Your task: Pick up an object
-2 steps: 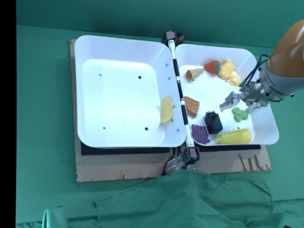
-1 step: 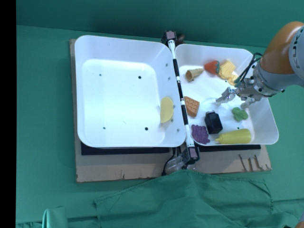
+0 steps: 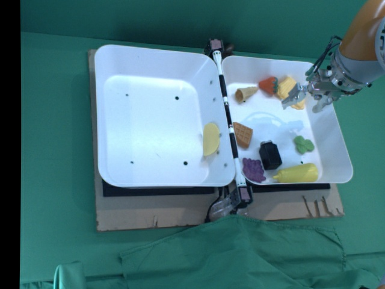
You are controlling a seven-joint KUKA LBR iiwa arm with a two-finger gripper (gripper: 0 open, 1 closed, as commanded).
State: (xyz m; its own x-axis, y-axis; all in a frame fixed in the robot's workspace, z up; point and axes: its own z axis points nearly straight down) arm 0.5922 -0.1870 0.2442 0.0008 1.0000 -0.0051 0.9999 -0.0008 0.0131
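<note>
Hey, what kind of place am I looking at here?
Probably a robot grasping test bench: two shallow white plastic bins on green cloth, small toy foods like a yellow plastic mustard bottle, and a grey-and-orange arm.

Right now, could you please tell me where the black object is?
In the right bin, near its front, the black object lies between the waffle and green piece, just behind the purple grapes.

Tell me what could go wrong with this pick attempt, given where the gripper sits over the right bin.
1. The gripper hangs at a tight cluster: the yellow block touches the red piece, so closing may nudge or catch both.
2. It is close to the right bin far rim, risking a collision.
3. The ice cream cone lies close by and could get pushed away.
</note>
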